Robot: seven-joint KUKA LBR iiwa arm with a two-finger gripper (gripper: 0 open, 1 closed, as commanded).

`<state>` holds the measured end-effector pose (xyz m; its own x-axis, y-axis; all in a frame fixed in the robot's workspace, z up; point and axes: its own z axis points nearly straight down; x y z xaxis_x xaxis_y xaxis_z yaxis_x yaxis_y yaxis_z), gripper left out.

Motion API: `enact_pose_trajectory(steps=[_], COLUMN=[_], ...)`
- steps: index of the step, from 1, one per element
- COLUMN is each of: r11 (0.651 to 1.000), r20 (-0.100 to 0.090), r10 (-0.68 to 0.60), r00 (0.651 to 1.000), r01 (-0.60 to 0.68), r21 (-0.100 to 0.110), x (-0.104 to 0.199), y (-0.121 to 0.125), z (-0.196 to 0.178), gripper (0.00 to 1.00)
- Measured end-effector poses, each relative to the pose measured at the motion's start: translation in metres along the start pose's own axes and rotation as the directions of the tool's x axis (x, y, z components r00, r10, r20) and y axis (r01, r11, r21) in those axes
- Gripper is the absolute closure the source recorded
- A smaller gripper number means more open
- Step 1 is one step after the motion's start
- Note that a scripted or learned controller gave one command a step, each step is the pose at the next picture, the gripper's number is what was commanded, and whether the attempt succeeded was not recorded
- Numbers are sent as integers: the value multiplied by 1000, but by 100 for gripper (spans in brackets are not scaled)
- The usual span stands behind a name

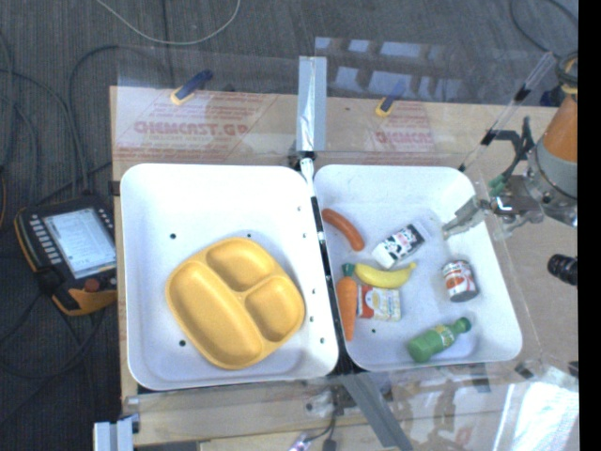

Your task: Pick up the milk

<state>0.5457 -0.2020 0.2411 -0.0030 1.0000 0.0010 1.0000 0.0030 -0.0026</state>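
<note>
Camera view: right white bin [488, 332] holds a small white milk carton with black patches [398, 244], lying tilted near the bin's middle. Beside it: orange sausage [343, 228], yellow banana [385, 274], orange carrot [347, 306], red-and-white packet [380, 303], red can [458, 280], green bottle [437, 339]. Left white bin [150, 195]: yellow three-compartment plate [235, 301]. Two-finger gripper [467, 216] over the right bin's far right corner, apart from the carton, nothing between its fingers; their spread cannot be told.

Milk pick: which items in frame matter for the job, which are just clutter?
Job:
small white milk carton with black patches, lying in the right white bin
two-finger gripper, above that bin's right rim

Clutter:
orange sausage
yellow banana
orange carrot
red-and-white packet
red-labelled can
green bottle
yellow three-compartment tray, left white bin
</note>
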Motion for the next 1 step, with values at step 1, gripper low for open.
enact_pose_trajectory(steps=[1], r11=[998], r20=[0], r10=[-65], r00=[998], r01=[65], r21=[-2], x=[38], y=[58], z=[131], gripper=[0])
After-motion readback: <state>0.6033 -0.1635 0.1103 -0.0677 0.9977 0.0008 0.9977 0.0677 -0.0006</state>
